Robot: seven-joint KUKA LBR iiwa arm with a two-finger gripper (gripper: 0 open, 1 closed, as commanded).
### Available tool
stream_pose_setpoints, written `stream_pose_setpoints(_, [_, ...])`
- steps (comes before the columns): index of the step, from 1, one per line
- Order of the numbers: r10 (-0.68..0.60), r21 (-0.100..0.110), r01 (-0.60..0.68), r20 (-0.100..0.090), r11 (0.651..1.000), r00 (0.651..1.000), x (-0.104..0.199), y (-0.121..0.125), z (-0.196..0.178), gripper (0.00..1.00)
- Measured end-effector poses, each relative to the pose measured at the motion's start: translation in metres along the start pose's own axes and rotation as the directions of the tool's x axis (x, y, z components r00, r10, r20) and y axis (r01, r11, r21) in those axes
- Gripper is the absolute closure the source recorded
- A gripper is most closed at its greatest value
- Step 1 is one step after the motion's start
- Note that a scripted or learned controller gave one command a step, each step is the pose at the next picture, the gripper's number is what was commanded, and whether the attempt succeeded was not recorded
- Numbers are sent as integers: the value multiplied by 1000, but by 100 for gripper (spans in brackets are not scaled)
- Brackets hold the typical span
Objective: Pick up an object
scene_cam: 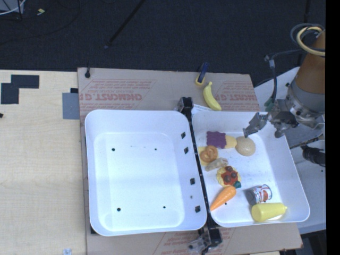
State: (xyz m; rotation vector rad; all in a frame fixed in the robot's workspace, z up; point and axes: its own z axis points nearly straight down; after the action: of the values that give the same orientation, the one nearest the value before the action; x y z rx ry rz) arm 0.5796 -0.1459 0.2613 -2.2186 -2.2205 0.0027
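From my remote station I see the jaws (265, 125) standing apart and clamped on nothing at 2 o'clock over the right bin (289, 166), just beside the beige round object (245, 146), with purple block (215, 138), carrot (223, 197) and can (260, 194) toward 6 o'clock.

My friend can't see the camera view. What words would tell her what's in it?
A grey robot arm's tool hovers over the right bin, near a beige ball, purple block, carrot and small can. A banana lies on cardboard behind.
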Motion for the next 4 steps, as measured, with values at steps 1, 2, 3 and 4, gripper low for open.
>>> stream_pose_setpoints(1, [3, 9, -3, -3, 1000, 1000, 36, -84, 26, 0])
stream_pose_setpoints(2, [-1, 11, 1, -2, 1000, 1000, 32, -22, 174, 0])
stream_pose_setpoints(3, [2, 5, -2, -2, 1000, 1000, 21, -70, 175, 0])
stream_pose_setpoints(4, [9, 0, -9, -1, 1000, 1000, 19, -68, 164, 100])
